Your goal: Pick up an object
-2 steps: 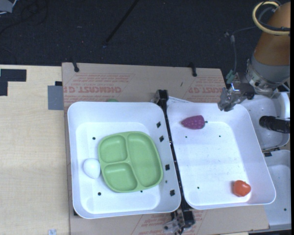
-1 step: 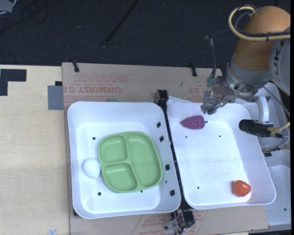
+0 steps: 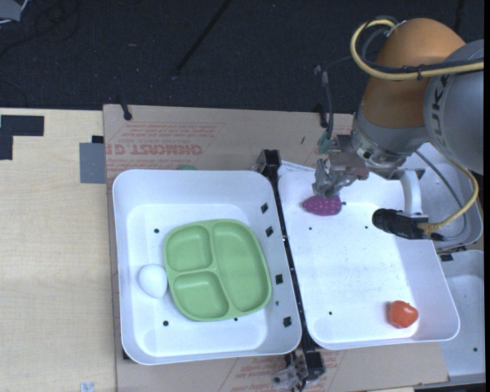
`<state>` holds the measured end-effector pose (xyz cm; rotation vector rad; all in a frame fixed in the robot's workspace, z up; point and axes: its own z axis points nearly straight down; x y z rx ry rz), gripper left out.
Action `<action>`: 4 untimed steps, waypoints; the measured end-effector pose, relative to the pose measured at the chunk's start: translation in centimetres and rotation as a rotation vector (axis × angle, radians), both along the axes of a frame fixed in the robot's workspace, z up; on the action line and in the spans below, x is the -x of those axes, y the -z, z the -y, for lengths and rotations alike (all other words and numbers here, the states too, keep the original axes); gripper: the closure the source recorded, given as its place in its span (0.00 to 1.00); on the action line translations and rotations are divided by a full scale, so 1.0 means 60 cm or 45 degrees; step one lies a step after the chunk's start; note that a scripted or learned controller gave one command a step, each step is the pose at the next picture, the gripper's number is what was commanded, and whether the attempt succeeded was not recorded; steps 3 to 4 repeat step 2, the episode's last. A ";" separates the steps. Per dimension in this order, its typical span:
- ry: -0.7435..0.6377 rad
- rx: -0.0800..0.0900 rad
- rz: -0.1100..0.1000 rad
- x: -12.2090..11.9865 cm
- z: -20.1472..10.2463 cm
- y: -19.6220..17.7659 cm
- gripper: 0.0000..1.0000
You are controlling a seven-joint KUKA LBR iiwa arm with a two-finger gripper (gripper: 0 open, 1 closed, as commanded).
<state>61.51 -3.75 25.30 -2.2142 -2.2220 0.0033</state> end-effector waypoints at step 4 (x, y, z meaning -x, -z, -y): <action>-0.002 0.000 0.003 0.011 -0.175 0.018 1.00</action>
